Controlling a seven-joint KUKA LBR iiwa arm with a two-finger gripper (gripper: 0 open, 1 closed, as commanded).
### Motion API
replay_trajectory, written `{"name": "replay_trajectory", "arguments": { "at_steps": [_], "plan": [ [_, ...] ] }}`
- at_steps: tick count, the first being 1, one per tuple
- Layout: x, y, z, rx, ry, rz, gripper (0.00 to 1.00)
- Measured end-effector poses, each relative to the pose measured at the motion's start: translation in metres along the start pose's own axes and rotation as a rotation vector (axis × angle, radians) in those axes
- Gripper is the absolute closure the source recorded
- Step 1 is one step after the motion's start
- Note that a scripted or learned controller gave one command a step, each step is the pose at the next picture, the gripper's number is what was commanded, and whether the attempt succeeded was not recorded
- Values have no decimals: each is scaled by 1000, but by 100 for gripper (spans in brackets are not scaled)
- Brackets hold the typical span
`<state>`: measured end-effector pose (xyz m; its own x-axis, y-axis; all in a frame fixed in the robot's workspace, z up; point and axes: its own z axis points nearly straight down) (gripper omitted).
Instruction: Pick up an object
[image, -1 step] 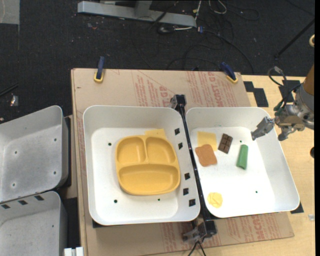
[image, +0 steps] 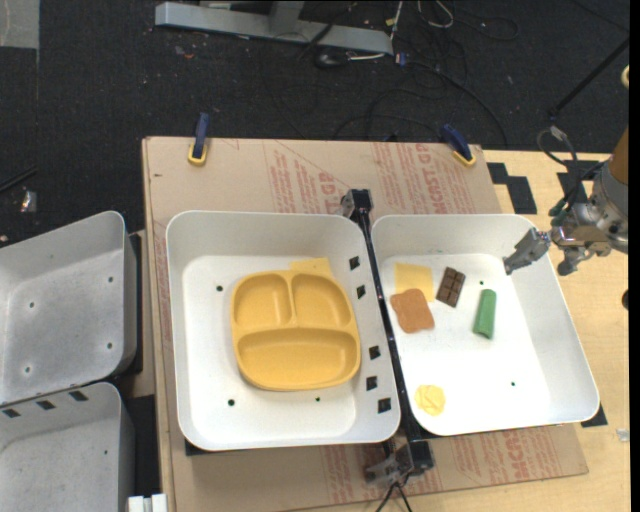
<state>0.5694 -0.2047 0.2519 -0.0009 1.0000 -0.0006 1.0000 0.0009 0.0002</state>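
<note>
Fingers (image: 548, 253) spread, holding nothing, over right bin's (image: 560, 300) rim; arm cut off.

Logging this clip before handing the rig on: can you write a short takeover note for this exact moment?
Tool: open, holding nothing, at the right bin's upper right rim.
Right bin: green block, brown chocolate bar, tan slab, pale yellow slice, small yellow piece.
Left bin: yellow divided tray.
Done: nothing lifted.
Left: pick up an object; the green block lies nearest the tool.
</note>
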Motion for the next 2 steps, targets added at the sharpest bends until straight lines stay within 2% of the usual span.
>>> {"name": "replay_trajectory", "arguments": {
  "at_steps": [2],
  "plan": [
    [-2,-16,109,5,2,3,0]
  ]
}}
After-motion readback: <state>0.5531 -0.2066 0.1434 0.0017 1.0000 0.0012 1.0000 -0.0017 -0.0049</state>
